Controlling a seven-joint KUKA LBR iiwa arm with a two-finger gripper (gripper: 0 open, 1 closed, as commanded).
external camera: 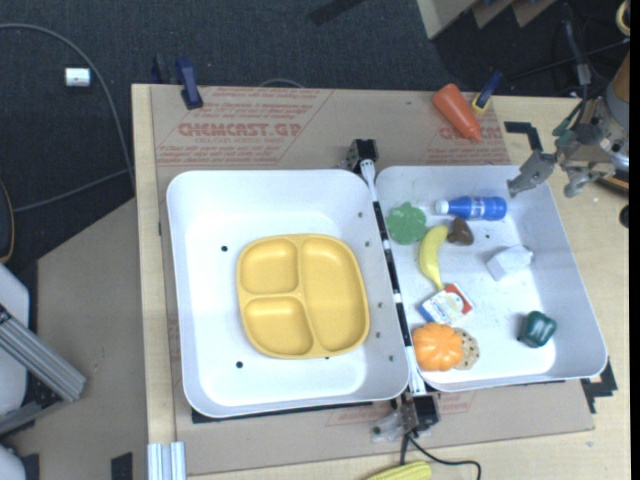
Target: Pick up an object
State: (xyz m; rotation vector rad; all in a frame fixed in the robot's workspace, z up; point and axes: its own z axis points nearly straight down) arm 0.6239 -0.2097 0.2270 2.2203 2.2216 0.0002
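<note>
My gripper hangs over the far right edge of the right bin, open, with nothing between its fingers. The blue bottle lies just to its left inside the bin. Further down the bin are a green round piece, a small brown piece, a banana and a white block. A red and white packet, an orange fruit, a cookie and a dark green pepper lie near the bin's front.
The left bin holds a yellow divided plate. An orange carrot-like toy lies on the cardboard behind the right bin. Blue clamps grip the board's far edge.
</note>
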